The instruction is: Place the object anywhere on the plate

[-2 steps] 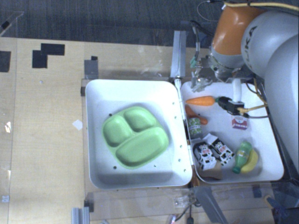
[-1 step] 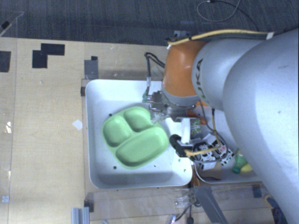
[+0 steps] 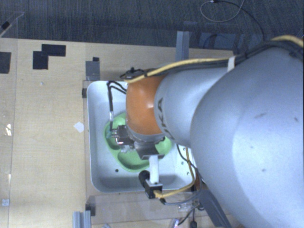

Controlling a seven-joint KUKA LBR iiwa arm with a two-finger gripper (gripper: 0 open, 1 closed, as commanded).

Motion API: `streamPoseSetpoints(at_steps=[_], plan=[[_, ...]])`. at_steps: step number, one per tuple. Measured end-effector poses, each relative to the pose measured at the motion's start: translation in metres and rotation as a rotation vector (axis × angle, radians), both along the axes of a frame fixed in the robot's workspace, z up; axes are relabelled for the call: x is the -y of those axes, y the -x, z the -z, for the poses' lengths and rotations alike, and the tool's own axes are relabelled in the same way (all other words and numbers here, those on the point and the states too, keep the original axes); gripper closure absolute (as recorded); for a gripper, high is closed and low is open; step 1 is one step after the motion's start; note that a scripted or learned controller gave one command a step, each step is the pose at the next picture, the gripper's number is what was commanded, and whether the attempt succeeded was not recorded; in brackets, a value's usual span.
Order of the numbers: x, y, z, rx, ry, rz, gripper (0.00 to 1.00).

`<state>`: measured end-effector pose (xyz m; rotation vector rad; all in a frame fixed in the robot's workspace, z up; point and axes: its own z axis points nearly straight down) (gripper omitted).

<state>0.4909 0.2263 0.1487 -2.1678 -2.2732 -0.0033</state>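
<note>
A green plate [image 3: 124,161] lies in the left white bin [image 3: 97,127], and only its left and lower rim show. The grey arm with its orange band [image 3: 142,108] hangs directly over the plate and hides most of it. The gripper body [image 3: 130,139] points down at the plate's middle, and the wrist hides what is beneath it. No loose object shows on the plate's visible rim.
The bulky grey arm link [image 3: 237,141] covers the right bin and the right part of the view. Cables [image 3: 175,189] hang near the bin's front edge. Black markers [image 3: 47,55] sit on the wooden bench [image 3: 42,141] to the left.
</note>
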Motion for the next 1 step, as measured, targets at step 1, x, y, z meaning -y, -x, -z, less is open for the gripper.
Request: streamPoseSetpoints(at_steps=[1], plan=[[0.1028, 0.0022, 0.0478, 0.006, 0.000, -0.089, 1.00]])
